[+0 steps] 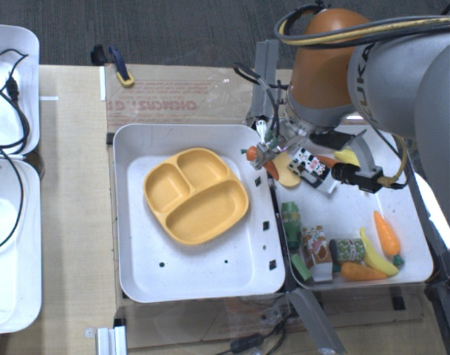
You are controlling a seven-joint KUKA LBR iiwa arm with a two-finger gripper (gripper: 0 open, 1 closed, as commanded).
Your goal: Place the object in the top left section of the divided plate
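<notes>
Camera view — jaws (265, 156) half-hidden by wrist clutter above bin edge, grip state indiscernible — divided plate (196, 195) unobstructed.

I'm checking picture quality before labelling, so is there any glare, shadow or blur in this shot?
Camera view: lighting is even and soft; the yellow divided plate is sharp, with faint shadow under its rim. Bright glare washes out the right bin's far edge. The end effector is small and cluttered, hard to resolve. The toy carrot and banana stay crisp.
</notes>
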